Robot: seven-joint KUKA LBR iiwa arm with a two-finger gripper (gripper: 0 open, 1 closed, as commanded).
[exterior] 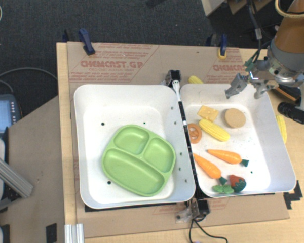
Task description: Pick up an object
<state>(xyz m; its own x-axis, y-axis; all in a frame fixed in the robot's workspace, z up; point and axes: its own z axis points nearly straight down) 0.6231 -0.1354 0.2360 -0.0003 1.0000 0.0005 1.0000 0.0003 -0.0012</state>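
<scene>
My gripper point(247, 89) hangs over the far edge of the right bin point(273, 151), open, with nothing between its fingers. Just below it lie a round tan bun point(234, 118) and a pale yellow cheese wedge point(207, 113). A corn cob point(214, 130) and an orange pretzel point(194, 132) sit nearer the bin's left wall. Two carrots point(225, 156) point(207, 166) lie towards the front. A red and green vegetable cluster point(230, 184) rests in the front corner.
The left bin point(91, 115) holds a green divided plate point(138, 159). A black divider point(181, 118) runs between the bins. One yellow piece point(195, 79) lies behind the right bin and another point(282, 128) outside its right rim. Blue clamps point(86, 40) grip the board's far edge.
</scene>
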